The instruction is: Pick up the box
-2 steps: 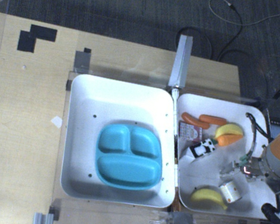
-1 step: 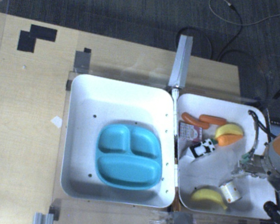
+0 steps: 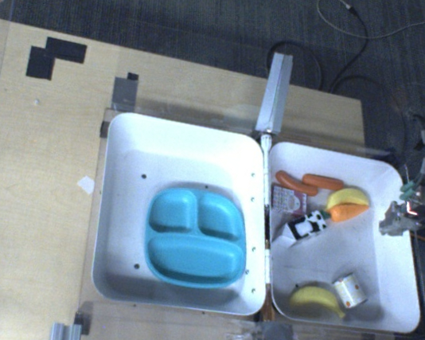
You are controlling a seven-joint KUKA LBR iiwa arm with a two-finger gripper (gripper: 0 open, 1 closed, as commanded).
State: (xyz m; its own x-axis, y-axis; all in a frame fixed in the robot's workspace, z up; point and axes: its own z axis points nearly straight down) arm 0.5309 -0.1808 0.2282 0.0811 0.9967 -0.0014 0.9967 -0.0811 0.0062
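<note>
Gripper (image 3: 403, 217): at the right rim of the right bin (image 3: 382, 311), high; jaw state cannot be told. Box (image 3: 286, 199): across the bin from the gripper, flat against the far wall beside the divider. Risks, judged: a sausage (image 3: 295, 184), a black-and-white item (image 3: 310, 223) and a carrot (image 3: 347, 213) crowd the box; fingers may snag a neighbour or strike the wall, and a flat box offers little edge.

We see the right bin (image 3: 409, 297) crowded along its left and far side: the box (image 3: 288, 199), a sausage (image 3: 295, 183), a carrot (image 3: 348, 213) and a banana (image 3: 318, 298) with a can (image 3: 350, 290). Its middle lies open. The blue tray (image 3: 196, 237) fills the left bin's (image 3: 120, 190) centre.
</note>
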